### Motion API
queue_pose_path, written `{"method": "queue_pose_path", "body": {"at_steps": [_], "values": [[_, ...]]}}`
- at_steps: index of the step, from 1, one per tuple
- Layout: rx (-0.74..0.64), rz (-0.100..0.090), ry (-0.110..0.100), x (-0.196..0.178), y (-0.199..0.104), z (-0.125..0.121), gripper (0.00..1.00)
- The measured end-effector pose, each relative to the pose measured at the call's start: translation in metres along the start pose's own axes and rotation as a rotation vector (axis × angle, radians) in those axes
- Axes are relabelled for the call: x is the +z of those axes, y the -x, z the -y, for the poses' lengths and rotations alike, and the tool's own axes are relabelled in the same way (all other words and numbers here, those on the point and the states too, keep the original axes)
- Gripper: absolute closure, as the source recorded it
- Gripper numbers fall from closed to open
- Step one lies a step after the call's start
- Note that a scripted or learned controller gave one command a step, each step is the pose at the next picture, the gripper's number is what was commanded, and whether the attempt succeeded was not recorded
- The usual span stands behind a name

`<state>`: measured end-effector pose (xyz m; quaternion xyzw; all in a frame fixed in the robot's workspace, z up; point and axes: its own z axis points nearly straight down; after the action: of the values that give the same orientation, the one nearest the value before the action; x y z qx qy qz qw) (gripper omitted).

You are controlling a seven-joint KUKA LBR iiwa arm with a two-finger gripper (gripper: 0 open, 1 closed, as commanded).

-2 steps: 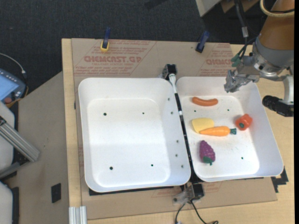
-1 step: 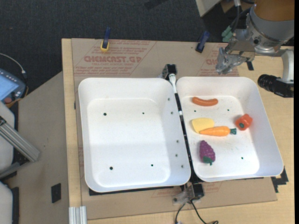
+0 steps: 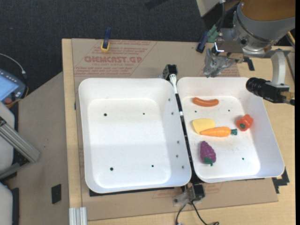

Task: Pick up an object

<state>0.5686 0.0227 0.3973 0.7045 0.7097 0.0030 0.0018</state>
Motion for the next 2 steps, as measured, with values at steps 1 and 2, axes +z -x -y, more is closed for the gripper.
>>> {"method": "queue_pose_path", "body": {"at_steps": [1, 2], "values": [[0.001, 0.0, -0.008, -0.02, -0.059, 0.05, 1.0], [0.005, 0.001, -0.003, -0.03, -0.076, 0.045, 1.0]]}}
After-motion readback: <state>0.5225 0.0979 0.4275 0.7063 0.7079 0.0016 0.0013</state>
